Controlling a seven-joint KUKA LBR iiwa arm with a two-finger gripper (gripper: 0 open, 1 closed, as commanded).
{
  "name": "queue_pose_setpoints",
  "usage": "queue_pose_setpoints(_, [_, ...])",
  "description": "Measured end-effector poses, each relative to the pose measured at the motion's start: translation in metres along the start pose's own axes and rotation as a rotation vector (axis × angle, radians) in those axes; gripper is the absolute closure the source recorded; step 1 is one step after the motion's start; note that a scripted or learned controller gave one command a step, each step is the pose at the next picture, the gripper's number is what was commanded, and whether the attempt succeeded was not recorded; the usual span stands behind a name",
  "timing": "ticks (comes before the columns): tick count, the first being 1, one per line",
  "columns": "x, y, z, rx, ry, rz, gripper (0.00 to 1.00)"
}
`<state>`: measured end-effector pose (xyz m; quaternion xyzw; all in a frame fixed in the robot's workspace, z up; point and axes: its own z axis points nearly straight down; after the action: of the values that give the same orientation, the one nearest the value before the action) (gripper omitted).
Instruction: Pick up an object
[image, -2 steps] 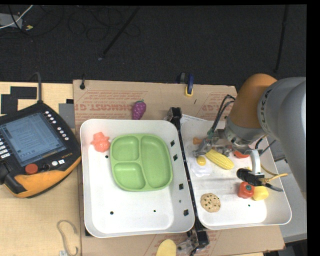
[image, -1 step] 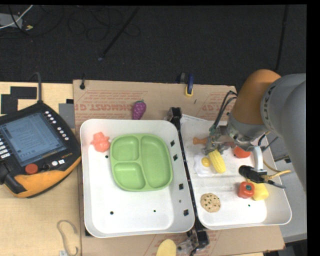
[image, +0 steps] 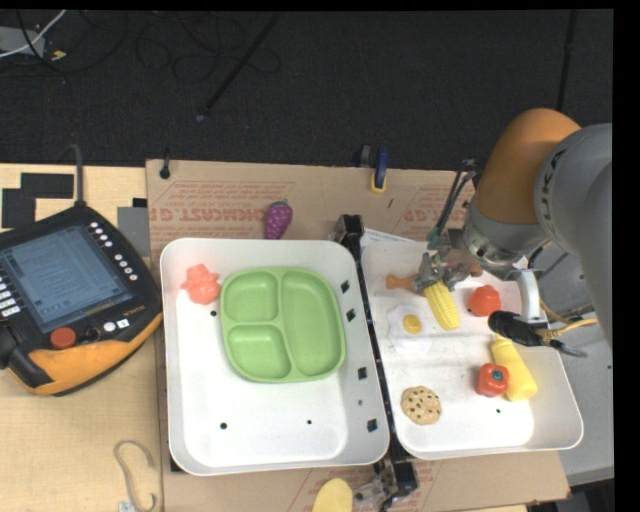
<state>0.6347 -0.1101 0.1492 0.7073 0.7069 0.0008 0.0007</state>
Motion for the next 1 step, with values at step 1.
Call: queue_pose_setpoints(1, [0.0008, 0.0024, -0.0427, 0.0, 0.0, 0.0, 1.0])
